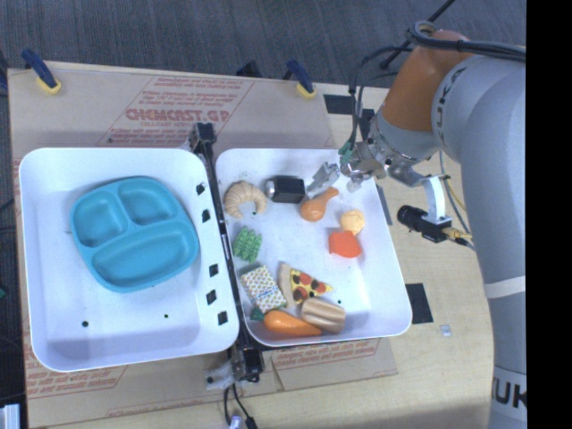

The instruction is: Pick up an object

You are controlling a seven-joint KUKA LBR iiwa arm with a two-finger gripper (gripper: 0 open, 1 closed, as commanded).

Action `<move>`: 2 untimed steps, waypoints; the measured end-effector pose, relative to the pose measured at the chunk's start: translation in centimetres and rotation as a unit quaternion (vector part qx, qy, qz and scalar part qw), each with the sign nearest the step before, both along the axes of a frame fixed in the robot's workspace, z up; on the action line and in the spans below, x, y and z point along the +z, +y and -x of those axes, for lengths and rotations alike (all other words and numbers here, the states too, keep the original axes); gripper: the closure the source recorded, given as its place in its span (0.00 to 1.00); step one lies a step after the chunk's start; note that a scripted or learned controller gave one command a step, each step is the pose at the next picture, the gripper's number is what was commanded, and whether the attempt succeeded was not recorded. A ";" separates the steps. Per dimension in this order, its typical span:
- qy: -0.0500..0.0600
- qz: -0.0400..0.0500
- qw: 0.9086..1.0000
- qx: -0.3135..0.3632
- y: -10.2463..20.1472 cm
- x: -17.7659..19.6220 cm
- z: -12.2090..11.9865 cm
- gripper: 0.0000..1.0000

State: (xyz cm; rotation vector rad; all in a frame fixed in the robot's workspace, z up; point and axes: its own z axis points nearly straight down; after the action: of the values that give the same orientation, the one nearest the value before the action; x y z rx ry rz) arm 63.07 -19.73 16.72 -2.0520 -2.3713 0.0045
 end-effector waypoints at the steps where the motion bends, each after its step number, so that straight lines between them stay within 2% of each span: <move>1: -0.001 0.001 1.000 0.009 0.6 -7.6 -0.3 0.00; 2: 0.000 0.001 1.000 0.011 0.6 -6.5 -0.4 1.00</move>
State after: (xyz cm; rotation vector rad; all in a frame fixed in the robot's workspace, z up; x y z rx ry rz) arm 63.45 -19.12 10.22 -2.0262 -2.3964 0.0065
